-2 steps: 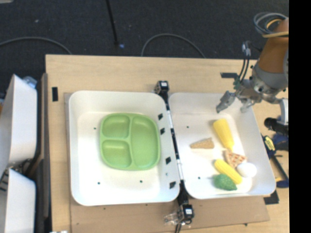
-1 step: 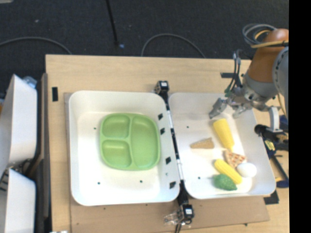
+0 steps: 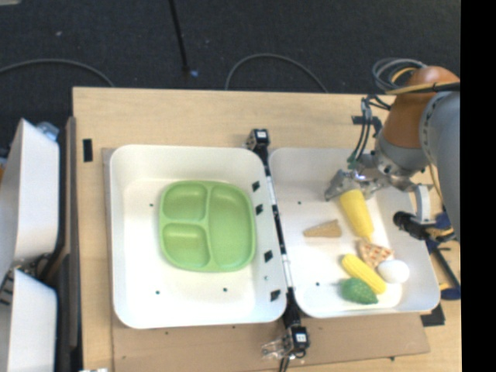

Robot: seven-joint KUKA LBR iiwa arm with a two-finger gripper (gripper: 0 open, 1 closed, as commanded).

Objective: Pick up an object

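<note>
Broccoli (image 3: 358,291) lies at the near rim of the right bin (image 3: 306,273), well below the gripper (image 3: 353,183) in the camera view, with a corn cob (image 3: 361,272) touching it and an egg (image 3: 394,271) just beside. Above these a pizza slice (image 3: 375,253) and a tan wedge (image 3: 323,229) lie closer to the gripper. The gripper hangs over the bin's far half, right at the top end of a yellow banana (image 3: 357,212); whether it is wide or narrow I cannot tell. Bare white floor spreads to the gripper's left, up to the divider. Beyond it, the left bin (image 3: 132,285) holds a green tray (image 3: 207,225), with open margin on all sides.
</note>
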